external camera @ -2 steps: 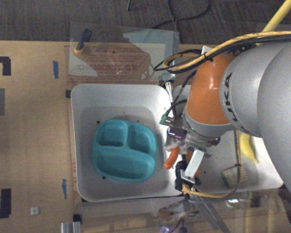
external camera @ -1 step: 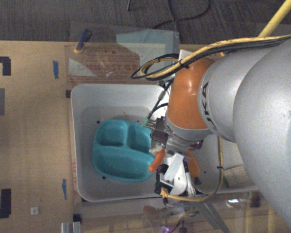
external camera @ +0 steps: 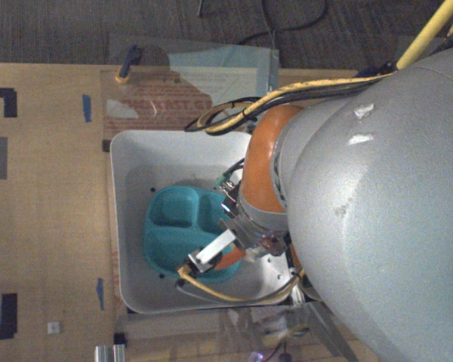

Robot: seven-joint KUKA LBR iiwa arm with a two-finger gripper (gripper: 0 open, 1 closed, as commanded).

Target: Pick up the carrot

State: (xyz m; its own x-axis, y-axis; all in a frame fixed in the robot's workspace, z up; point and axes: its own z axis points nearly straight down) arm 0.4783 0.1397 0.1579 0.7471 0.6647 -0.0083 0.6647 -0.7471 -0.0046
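A small orange piece, apparently the carrot [external camera: 229, 261], shows at the near right edge of a teal divided plate [external camera: 174, 225], partly hidden by the robot's pale bracket. The plate lies in the white bin [external camera: 124, 202]. My gripper [external camera: 241, 232] hangs below the orange wrist band, low over the right side of the plate and right beside the carrot. The wrist and arm cover most of it from above. Whether the carrot is touched or held cannot be made out.
The big grey arm covers the right half of the view, along with the bin's right part. A yellow cable loops along the bin's near wall [external camera: 211, 292]. Bare wooden bench with blue tape marks [external camera: 87, 108] lies to the left.
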